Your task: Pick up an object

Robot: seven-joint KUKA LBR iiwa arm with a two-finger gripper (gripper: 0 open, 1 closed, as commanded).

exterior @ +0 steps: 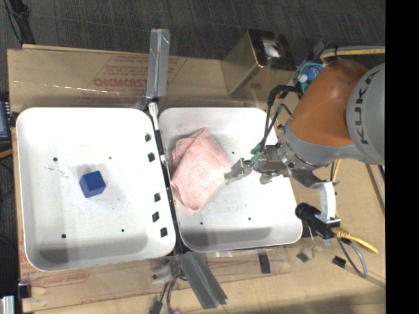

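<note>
A folded pink cloth [197, 165] lies in the left half of the right bin [262, 227]. A small blue cube [92, 183] sits in the left bin [39, 142], left of its middle. My gripper [237, 171] hangs over the right bin, its tip at the cloth's right edge. The arm's orange band and grey wrist fill the space to the right of it. I see nothing held between the fingers.
A metal divider with black clips [157, 169] runs between the two bins. A tan box [255, 61] stands behind the right bin. Cables and a yellow connector [353, 241] lie off the bin's right front corner.
</note>
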